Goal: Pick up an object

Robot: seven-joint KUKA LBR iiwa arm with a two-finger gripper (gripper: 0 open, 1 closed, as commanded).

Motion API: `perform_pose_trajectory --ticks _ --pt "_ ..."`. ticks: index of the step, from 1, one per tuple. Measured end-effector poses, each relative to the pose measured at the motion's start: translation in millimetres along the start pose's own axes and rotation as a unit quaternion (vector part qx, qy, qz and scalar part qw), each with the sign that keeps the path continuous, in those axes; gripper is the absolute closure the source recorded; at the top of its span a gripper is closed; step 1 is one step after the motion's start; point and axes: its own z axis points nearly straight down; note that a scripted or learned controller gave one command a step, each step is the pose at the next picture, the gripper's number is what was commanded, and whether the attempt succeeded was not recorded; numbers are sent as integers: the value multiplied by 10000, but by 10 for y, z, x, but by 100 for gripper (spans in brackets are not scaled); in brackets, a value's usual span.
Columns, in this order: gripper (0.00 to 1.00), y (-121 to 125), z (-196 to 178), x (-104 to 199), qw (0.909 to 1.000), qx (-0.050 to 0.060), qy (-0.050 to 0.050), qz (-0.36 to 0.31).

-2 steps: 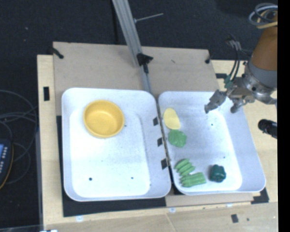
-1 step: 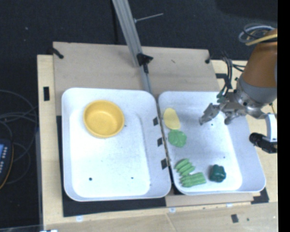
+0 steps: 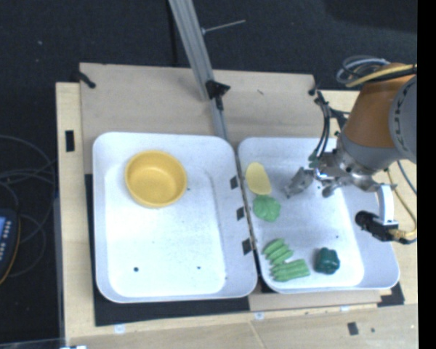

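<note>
Jaws (image 3: 310,183) hover over right bin (image 3: 363,267); round yellow bowl (image 3: 156,178) left.

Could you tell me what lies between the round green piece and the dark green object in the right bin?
In the camera view, two ridged light-green pieces lie roughly between the round green piece and the dark green object, toward the bin's near edge; otherwise bare white bin floor.

The pale wooden counter (image 3: 152,97) carries two shallow white bins side by side, touching: the left bin (image 3: 167,267) and the right bin (image 3: 370,271).
</note>
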Motion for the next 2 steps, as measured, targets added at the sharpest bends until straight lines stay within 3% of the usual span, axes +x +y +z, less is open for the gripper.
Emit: perform_pose_trajectory --ticks 1,2 --pt "0 -9 524 -3 10000 0 -1 1" --pt "100 6 391 -11 10000 -30 -4 9"
